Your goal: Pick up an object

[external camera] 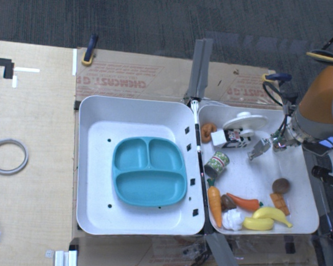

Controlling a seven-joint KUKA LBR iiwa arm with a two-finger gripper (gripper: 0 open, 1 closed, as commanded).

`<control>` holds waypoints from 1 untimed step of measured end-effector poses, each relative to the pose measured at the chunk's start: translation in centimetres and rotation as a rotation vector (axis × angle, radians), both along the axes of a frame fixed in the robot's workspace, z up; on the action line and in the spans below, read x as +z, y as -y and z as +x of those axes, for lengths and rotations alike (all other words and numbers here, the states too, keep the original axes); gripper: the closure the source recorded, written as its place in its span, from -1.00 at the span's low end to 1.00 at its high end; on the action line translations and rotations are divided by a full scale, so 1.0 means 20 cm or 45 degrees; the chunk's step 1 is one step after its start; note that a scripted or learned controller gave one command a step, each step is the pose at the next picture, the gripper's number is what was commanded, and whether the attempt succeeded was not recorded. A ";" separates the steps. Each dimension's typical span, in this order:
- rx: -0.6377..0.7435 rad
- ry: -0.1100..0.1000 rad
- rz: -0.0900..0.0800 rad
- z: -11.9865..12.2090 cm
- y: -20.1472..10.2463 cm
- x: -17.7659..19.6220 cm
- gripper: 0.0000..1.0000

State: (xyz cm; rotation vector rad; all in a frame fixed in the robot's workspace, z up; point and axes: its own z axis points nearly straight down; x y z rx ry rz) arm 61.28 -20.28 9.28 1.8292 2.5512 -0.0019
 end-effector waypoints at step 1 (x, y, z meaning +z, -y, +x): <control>0.142 -0.002 0.002 -0.35 0.02 0.00 -1.00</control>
